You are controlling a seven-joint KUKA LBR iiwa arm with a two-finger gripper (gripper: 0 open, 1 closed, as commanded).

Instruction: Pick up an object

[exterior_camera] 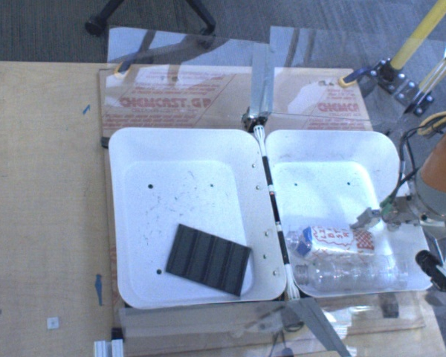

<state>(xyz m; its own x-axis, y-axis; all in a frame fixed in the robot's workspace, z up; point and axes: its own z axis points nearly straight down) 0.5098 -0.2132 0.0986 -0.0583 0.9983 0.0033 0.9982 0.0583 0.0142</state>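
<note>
A dark grey ribbed slab (208,259) lies flat in the front part of the left bin (134,155). In the right bin (327,151), a clear plastic bottle (353,275) lies on its side along the front wall. A white packet with red print (331,238) rests just behind the bottle. My gripper (372,216) reaches in from the right edge, low over the right bin. Its tip is just above and to the right of the packet's right end.
A metal divider (262,95) runs back from between the two bins, with cardboard sheets (171,99) behind them. Cables (409,151) and the arm's orange band (440,166) hang over the right bin's right rim. A yellow pole (424,28) stands at the back right.
</note>
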